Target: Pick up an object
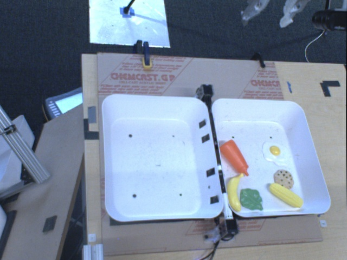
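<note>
The right bin (303, 124) holds several toy foods: an orange carrot (234, 155), a fried egg (275, 151), a brown cookie (283, 178), a yellow corn cob (286, 195), a yellow banana (234, 193) and a green leafy piece (251, 199). My gripper (274, 12) hangs high at the top right of the camera view, well beyond the bins' far edge. Its two pale fingers (255, 7) are spread apart with nothing between them.
The left bin (111, 145) sits beside the right one, joined by a black divider (212, 145). A shiny square sheet (128, 14) lies on the dark floor beyond the bench. A grey rail (21, 150) and a tablet (64, 104) are at the left.
</note>
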### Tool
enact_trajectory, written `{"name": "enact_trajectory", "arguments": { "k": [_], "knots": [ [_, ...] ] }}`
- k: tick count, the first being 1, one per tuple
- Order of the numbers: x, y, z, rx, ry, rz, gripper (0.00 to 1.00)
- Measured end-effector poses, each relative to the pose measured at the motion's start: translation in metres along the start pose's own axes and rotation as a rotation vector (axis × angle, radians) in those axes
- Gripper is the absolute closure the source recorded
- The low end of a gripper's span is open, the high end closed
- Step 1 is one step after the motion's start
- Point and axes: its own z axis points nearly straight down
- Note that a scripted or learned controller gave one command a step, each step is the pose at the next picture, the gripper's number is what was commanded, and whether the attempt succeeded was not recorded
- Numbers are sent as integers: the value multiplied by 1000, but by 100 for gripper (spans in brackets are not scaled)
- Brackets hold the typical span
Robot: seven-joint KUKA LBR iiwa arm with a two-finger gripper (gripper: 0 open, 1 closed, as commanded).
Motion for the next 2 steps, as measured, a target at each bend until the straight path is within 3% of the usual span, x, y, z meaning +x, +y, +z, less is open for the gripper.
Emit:
{"name": "enact_trajectory", "arguments": {
  "k": [1,2],
  "knots": [
    [58,-34,-1,5,3,-2,0],
    [105,-127,-1,7,3,-2,0]
  ]
}}
